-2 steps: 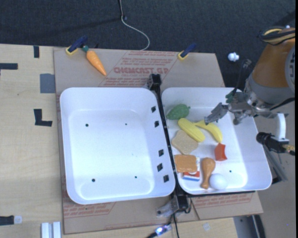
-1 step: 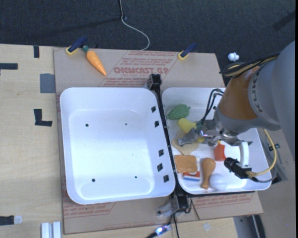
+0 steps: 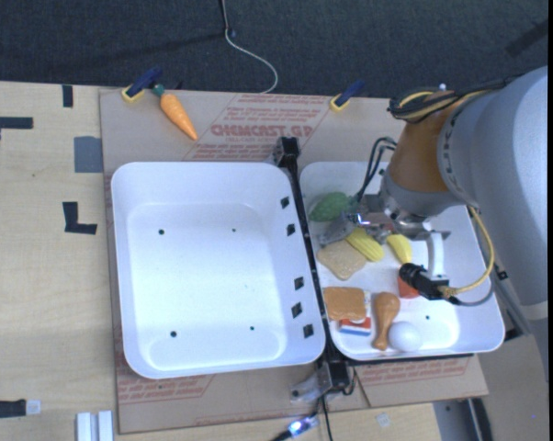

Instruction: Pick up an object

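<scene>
The right bin [image 3: 474, 324] holds several toy foods: a green leafy piece [image 3: 330, 205], a yellow corn cob [image 3: 365, 244], a tan bread slice [image 3: 341, 260], an orange block [image 3: 344, 302], a chicken drumstick [image 3: 385, 316], a white egg [image 3: 406, 336] and a small red piece [image 3: 408, 288]. My gripper [image 3: 376, 219] reaches down into this bin from the right, its tip just above the corn cob and beside the green piece. A second yellow piece [image 3: 399, 248] lies right under the wrist. The arm's body hides the bin's right part.
The left bin [image 3: 203, 265] sits beside the right one, parted by a black divider [image 3: 299, 246]. A toy carrot [image 3: 178, 115] lies on the cardboard behind the bins, near a blue-yellow clamp [image 3: 141, 85]. A cable [image 3: 249, 49] hangs over the back.
</scene>
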Tool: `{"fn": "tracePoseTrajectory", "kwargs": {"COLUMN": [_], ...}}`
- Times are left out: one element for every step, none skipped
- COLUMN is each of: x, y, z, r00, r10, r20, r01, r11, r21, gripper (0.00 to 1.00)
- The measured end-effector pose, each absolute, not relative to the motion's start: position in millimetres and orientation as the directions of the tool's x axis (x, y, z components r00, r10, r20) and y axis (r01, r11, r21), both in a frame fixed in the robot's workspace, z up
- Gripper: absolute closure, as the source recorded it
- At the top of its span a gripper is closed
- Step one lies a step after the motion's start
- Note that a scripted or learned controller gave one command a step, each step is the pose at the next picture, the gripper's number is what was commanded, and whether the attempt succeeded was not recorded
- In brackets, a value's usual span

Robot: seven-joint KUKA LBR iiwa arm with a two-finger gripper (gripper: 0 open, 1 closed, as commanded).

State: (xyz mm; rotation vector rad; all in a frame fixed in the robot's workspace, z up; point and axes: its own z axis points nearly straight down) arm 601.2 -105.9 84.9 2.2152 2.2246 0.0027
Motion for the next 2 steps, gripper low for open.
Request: {"fn": "tracePoseTrajectory", "kwargs": {"x": [599.2, 611.9], "y": [-106.4, -11.8], "z": [94.5, 190.6], "r00": [-0.003, -0.012], "r10": [1.000, 1.000], "r20": [0.000, 0.003], "r01": [1.000, 1.000], "r11": [0.003, 0.012], "r21": [-0.001, 0.008], "gripper": [1.00, 1.00]}}
